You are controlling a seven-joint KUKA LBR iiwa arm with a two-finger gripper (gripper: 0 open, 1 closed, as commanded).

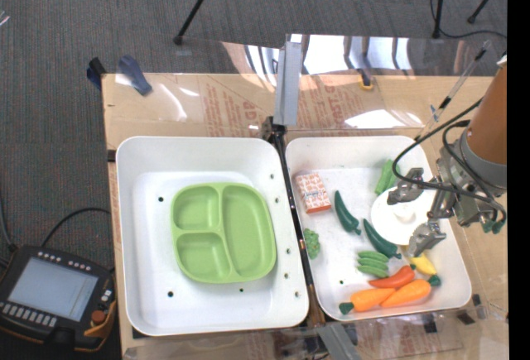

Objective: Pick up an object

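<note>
The pincer (pixel 420 213) hangs over the right bin (pixel 331 147), near its right wall, with one finger (pixel 403 194) up by the white plate and the other finger (pixel 427 232) lower down. The two fingers stand wide apart and nothing is between them. A white round plate (pixel 396 222) lies right under the pincer, partly hidden by it. Just below the lower finger sits a small yellow toy (pixel 424 265), close to it, but I cannot tell if they touch. Below that lie a red pepper (pixel 392 277) and two orange carrots (pixel 389 295), side by side near the bottom of the bin. To the left of the pincer are a dark green toy vegetable (pixel 347 213) and, next to the plate's lower edge, another dark green one (pixel 380 240). A light green pea pod (pixel 372 262) lies below those. Up above the pincer a green pod (pixel 385 176) leans by the plate. Farther left is a small orange box (pixel 313 192), and a little green leafy piece (pixel 312 242) sits by the bin's left wall. Far to the left, in the other bin (pixel 141 184), rests a green tray (pixel 224 232) with three parts. Both bins sit on the desk (pixel 190 106).
</note>
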